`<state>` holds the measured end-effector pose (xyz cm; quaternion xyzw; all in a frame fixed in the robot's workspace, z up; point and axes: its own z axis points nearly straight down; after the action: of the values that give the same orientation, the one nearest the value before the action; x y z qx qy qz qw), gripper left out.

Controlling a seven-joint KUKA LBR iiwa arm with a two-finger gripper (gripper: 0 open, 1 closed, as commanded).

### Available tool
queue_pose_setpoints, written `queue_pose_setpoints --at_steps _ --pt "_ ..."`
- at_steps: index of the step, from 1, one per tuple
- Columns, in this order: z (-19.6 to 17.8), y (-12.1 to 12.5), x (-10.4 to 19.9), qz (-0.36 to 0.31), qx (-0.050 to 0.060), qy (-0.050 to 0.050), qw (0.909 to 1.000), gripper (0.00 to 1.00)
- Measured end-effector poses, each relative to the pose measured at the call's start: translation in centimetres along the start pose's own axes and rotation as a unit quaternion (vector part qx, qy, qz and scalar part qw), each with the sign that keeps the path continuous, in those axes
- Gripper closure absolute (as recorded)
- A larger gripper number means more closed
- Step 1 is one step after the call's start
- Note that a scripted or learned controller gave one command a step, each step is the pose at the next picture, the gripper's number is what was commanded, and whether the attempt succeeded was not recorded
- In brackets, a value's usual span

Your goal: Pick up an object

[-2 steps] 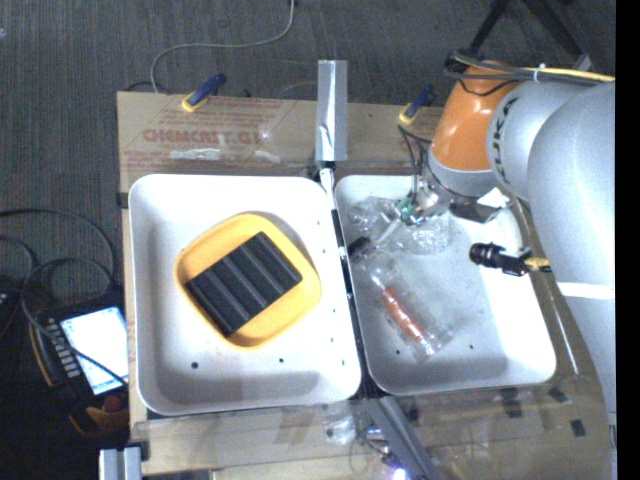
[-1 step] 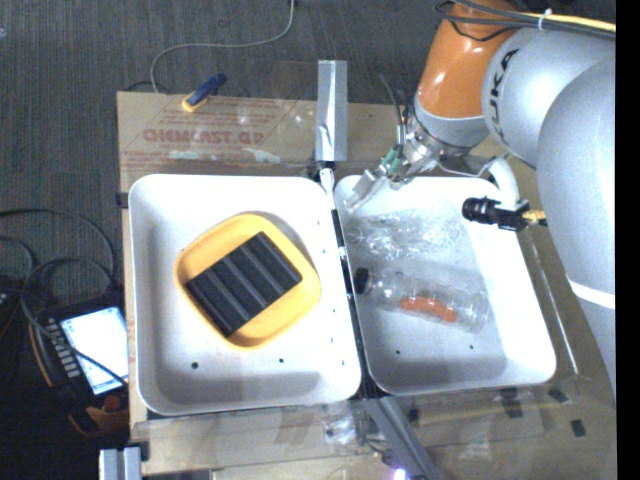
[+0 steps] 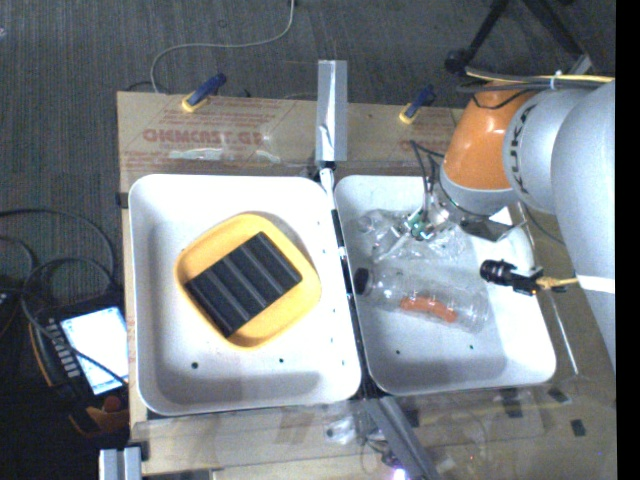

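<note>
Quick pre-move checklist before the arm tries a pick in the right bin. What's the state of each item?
1. Target present: clear bottle lies on its side in the right bin: ok.
2. End effector over the right bin, at its far side: ok.
3. End effector touching the clear plastic under it: cannot tell.
4. Room at the bottle's black cap: close to the dividing wall, probably not ok.
5. Yellow object in the left bin, well away from the arm: ok.
</note>
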<state>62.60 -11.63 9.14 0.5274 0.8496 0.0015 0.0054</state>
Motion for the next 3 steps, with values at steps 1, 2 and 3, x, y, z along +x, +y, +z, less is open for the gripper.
queue_pose_setpoints --at_steps 1,2,3 --pt "-0.1 -6.1 2.5 -0.043 -0.002 -0.001 0.9991 0.00" --pt "0.1 -0.4 -0.7 0.055 -0.001 0.000 0.9985 0.00" --pt "0.4 3.5 -1.1 0.046 0.020 0.007 0.9987 0.00"
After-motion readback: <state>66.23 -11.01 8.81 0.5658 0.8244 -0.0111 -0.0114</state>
